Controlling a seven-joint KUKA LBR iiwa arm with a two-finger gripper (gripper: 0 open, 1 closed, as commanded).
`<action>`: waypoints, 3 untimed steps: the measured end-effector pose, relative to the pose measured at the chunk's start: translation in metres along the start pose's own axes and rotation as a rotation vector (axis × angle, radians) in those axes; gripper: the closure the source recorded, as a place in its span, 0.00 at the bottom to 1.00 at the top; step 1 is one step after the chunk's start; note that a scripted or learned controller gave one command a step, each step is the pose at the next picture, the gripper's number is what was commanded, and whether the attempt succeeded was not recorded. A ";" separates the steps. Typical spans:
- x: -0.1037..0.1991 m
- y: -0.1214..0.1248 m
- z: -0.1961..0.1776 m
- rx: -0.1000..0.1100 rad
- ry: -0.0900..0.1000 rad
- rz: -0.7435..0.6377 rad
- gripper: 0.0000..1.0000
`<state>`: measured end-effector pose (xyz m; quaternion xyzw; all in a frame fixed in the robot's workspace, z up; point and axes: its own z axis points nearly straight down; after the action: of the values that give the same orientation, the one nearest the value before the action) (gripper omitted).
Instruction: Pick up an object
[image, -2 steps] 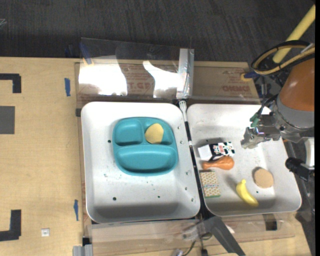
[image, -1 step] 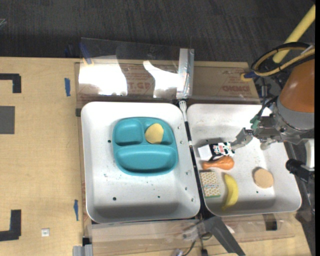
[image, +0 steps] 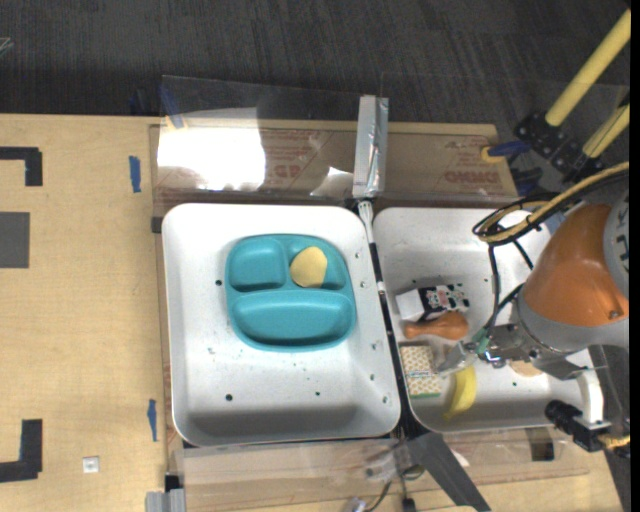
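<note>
Camera view showed the gripper (image: 478, 348) low in the right bin (image: 440, 232), just above a banana (image: 461, 391) lying near an orange object (image: 438, 326). Whether its fingers were spread or closed could not be told.

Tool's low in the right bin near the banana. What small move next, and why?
Probably nudge the tool down onto the banana. It sits just above the fruit's upper end among other items in the right bin, with nothing visibly held.
</note>
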<state>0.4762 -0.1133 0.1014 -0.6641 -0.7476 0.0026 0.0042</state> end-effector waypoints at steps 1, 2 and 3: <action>0.001 0.003 -0.013 -0.011 -0.002 -0.002 1.00; 0.036 0.035 -0.148 -0.018 -0.002 0.079 1.00; 0.022 0.018 -0.173 -0.014 -0.008 -0.336 1.00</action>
<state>0.4936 -0.0896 0.2745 -0.5299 -0.8480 -0.0007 -0.0029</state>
